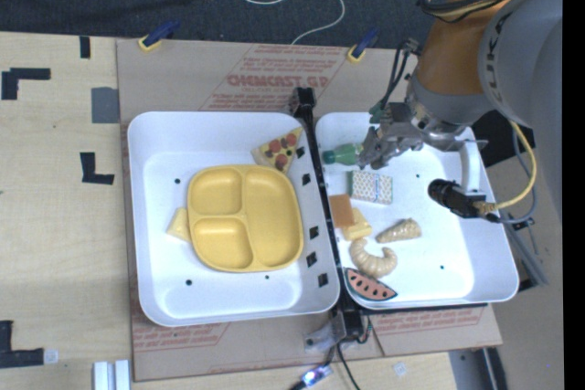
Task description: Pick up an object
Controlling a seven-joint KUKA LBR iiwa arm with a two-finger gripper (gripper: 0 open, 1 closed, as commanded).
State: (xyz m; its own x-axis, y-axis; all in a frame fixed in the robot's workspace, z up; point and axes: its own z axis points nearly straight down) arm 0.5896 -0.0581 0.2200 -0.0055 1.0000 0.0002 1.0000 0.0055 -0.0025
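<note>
My gripper [377, 156] hangs over the back left part of the right bin [475, 274], just above a small green object [345, 154] and a white patterned block [372, 187]. In front of these lie an orange-yellow block [346, 216], a tan cone-shaped piece [399, 231], a curved pale shrimp-like toy [374, 259] and a watermelon slice [372, 289]. Nothing shows between the fingers.
The left bin [160, 292] holds a yellow divided plate [245, 217], a yellow wedge [177, 223] at its left and a pizza slice toy [280, 151] at the back right. A black divider runs between the bins. A cable loops behind on the dark cloth.
</note>
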